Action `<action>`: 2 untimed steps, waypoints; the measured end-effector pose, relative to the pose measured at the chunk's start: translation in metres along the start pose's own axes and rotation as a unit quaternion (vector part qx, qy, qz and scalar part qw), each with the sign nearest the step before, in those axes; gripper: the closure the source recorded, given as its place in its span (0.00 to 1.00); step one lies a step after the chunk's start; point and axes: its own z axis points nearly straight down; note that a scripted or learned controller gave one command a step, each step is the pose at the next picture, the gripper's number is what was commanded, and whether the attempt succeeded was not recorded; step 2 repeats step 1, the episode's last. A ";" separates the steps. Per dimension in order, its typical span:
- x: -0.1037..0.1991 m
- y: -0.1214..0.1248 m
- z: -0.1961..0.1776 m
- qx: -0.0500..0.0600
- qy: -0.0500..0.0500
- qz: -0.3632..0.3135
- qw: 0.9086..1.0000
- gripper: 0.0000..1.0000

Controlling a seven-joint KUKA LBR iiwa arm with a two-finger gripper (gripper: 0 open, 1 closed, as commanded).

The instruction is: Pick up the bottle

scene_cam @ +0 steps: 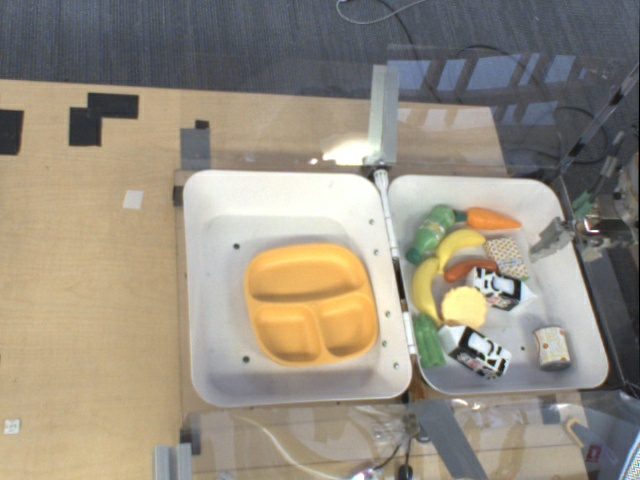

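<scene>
looks like the approach step, with nothing lifted yet. finds the gripper (553, 238) low over the right bin (590, 363), out at about three o'clock near its rim, well apart from the pile of toys. cannot tell whether the jaws stand apart or together, too small and blurred to read; sees nothing between them. places the likeliest bottle (481, 352), black and white with a pale cap end, on its side at about six o'clock in that bin, touching a yellow disc (464, 307) at its eleven o'clock and lying just beside a green piece (428, 341) at its nine o'clock. notes a second black-and-white item (497, 286) near the bin's middle, similar in pattern, so cannot say for certain which of the two counts as the bottle. also has two bananas (440, 268), a carrot (492, 219) and a green pepper (433, 226) crowded from nine to twelve o'clock, and a small box (551, 347) alone at four o'clock. leaves the left bin (215, 298) with only an orange divided tray (310, 301). calls next, as a judgement, for travel toward seven o'clock from the present spot, then a turn of the wrist to straddle the short width of the lying body, then a descent clear of the disc. risks a glancing grip on so rounded a shape, or catching the disc along with it.
</scene>
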 end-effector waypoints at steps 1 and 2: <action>0.029 0.047 -0.191 -0.002 0.000 0.151 0.989 0.00; 0.029 0.047 -0.191 -0.002 0.000 0.151 0.989 0.00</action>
